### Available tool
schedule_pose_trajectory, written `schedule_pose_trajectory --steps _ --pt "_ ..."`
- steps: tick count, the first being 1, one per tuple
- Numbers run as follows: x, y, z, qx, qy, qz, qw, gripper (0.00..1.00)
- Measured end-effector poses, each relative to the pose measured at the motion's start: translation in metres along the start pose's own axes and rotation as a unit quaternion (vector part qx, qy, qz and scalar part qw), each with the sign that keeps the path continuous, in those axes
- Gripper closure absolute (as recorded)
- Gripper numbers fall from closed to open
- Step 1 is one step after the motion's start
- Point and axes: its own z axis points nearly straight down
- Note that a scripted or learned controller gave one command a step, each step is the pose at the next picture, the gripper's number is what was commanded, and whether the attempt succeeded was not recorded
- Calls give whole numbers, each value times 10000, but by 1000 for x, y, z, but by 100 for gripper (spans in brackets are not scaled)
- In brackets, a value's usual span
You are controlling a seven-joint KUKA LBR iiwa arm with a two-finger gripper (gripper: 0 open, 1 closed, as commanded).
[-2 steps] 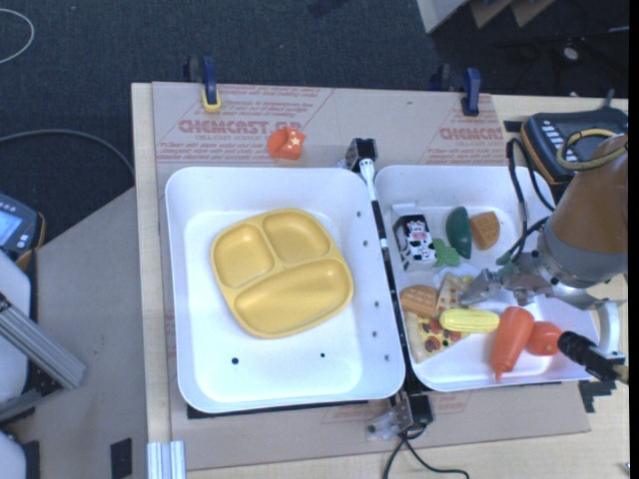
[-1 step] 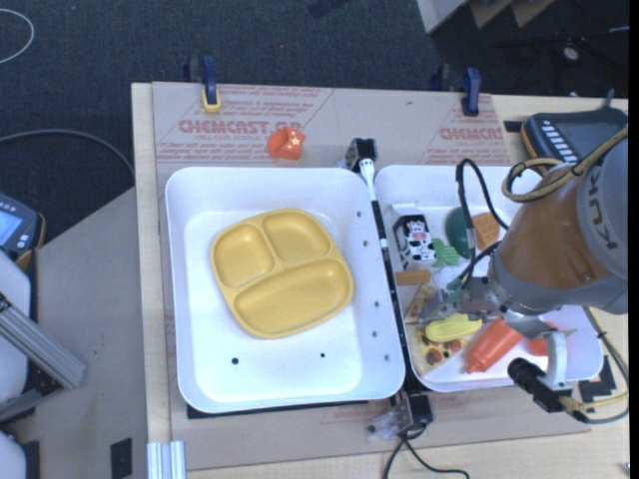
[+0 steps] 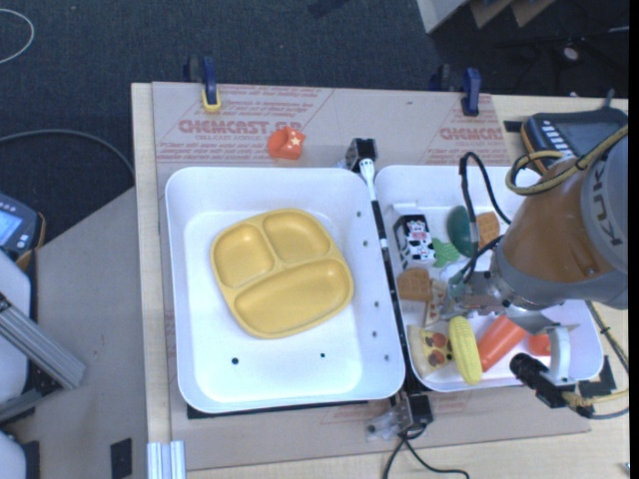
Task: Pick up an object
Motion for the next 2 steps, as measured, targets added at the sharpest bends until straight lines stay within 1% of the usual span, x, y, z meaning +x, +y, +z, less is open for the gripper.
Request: schedule_pose_trajectory --steps 1,2 --pt "69 113 -90 -7 3 -57 10000 100" --pt "54 66 -226 9 2 -3 10000 100"
